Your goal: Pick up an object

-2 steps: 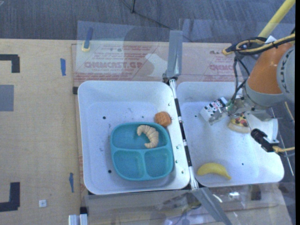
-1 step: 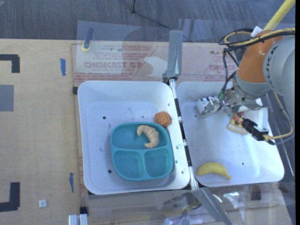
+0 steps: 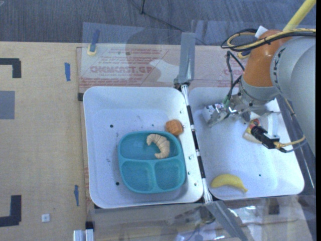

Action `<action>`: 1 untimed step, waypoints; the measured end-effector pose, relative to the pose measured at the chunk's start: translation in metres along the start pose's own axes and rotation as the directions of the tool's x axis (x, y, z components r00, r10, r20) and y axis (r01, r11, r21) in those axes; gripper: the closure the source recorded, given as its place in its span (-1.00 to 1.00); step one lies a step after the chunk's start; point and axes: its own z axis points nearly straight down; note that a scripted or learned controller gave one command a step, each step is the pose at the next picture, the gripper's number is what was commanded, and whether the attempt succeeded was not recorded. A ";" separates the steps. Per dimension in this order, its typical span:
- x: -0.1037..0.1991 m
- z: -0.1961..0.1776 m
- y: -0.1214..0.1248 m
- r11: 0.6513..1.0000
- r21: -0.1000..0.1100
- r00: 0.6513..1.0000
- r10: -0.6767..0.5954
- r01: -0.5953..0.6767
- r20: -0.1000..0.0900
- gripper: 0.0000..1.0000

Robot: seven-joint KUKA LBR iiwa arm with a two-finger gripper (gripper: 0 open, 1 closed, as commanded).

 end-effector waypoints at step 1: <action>0.001 -0.001 0.009 0.996 0.024 0.996 0.083 -0.082 -0.013 -1.00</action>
